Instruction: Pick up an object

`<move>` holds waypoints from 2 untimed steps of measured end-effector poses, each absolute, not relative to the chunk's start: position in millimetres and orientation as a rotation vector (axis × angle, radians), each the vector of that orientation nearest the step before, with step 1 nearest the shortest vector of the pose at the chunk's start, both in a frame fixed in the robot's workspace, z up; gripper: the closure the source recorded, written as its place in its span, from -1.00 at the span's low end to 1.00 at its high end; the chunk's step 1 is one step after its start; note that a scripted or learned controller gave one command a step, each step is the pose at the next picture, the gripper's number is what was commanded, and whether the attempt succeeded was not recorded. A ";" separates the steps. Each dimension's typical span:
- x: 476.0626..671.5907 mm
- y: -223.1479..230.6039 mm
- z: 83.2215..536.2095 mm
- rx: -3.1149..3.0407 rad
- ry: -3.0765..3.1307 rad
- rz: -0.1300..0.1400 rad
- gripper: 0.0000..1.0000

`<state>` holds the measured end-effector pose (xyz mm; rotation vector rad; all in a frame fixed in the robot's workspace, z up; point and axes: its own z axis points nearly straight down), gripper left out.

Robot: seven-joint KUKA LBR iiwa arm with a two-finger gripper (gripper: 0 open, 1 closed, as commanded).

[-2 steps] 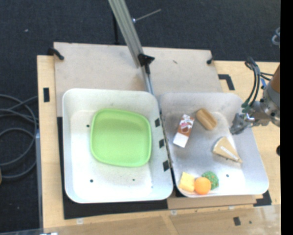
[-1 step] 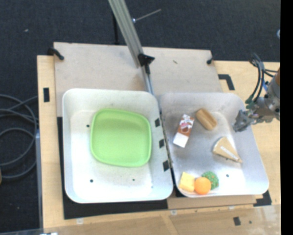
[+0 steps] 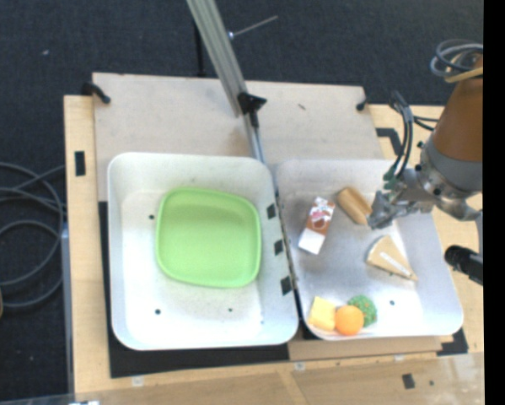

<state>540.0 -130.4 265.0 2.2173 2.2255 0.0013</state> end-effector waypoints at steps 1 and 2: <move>551.6 -80.7 249.7 2.219 2.225 0.000 1.00; 557.8 -33.3 238.6 2.218 2.225 0.000 1.00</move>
